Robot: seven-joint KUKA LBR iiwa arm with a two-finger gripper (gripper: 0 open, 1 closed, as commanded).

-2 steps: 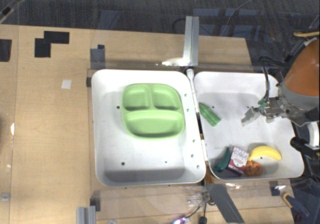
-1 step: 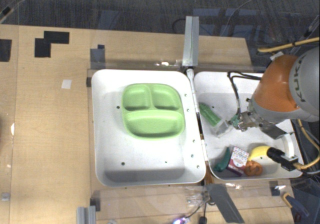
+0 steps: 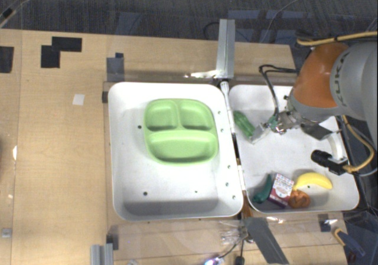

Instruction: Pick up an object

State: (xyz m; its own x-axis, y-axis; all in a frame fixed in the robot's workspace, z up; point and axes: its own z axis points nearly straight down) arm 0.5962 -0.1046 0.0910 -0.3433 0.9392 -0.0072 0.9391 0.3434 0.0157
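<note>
Green tube (image 3: 243,123) lies at the right bin's (image 3: 277,151) left wall, the pincer (image 3: 260,132) beside it, jaw state unclear.

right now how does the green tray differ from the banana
The green tray is far larger than the banana. The tray is flat, with three compartments; the banana is a single curved piece. The tray lies alone in the left bin; the banana sits in the right bin, crowded against a small box and a reddish item. Both rest in white bins, apart from the gripper.
</note>
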